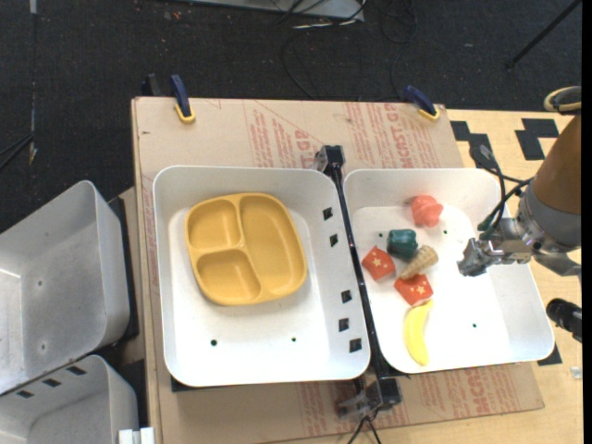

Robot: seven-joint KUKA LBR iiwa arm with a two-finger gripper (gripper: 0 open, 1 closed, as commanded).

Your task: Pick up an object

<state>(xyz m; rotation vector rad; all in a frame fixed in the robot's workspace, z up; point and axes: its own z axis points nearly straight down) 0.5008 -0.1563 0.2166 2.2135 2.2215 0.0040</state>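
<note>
Two shallow white bins sit side by side on the brown surface (231, 123), which is held by yellow-tipped clamps (183, 109) at its far edge. The left bin (176, 340) contains a yellow divided plate (246, 246) with three compartments, lying flat near the bin's middle. The right bin (499, 336) holds six small objects grouped in its left half. A pink rounded piece (425, 210) lies farthest back. Just in front of it rests a dark teal block (401, 241), with a tan cone-shaped piece (421, 260) touching or just beside its near right corner. A red block (378, 264) lies to the left of the cone, and a second red block (413, 289) lies in front of the cone. A yellow banana (418, 334) lies nearest the bin's front wall, its long axis pointing roughly front to back. The grey arm (555, 206) enters from the right, and the jaws (472, 259) hang over the right half of this bin, beside the object group and apart from every piece. Nothing lies between them; whether they are released or clenched cannot be told at this angle. Parts of further white containers (55, 266) stand off the surface at the left.
</note>
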